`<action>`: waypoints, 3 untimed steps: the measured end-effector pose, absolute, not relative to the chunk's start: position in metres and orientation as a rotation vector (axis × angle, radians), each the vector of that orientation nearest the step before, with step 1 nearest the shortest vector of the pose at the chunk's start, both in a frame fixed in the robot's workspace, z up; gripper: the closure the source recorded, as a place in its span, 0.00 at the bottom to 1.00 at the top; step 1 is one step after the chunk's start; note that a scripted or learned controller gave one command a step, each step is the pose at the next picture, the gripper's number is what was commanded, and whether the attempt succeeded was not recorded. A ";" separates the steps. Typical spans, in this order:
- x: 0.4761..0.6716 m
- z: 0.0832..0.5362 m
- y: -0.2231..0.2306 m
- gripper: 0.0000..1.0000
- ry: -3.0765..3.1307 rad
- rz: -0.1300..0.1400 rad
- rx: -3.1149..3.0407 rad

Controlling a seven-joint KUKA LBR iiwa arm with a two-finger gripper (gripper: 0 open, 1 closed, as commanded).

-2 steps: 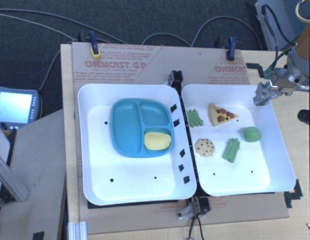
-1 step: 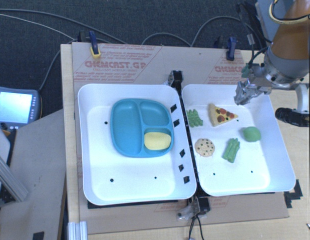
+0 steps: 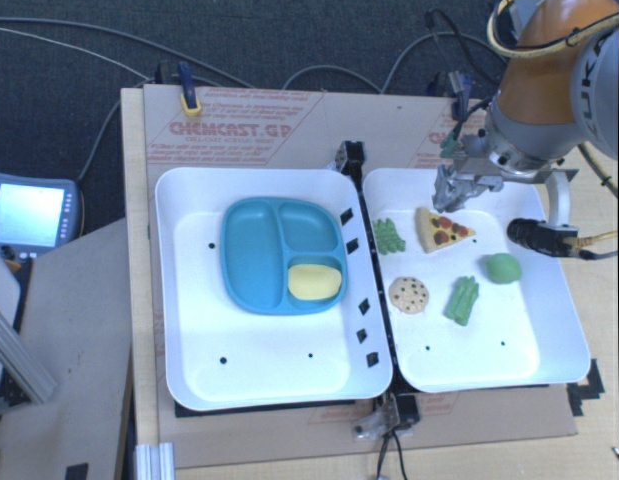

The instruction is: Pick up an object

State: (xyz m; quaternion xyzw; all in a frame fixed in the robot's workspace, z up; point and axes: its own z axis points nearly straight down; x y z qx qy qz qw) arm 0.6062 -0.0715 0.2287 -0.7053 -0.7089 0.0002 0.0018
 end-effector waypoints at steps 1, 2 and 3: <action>0.617 0.230 -0.011 1.00 -2.229 -0.004 -2.213; 0.612 0.226 0.035 1.00 -2.225 0.001 -2.213; 0.611 0.215 0.087 1.00 -2.224 0.002 -2.214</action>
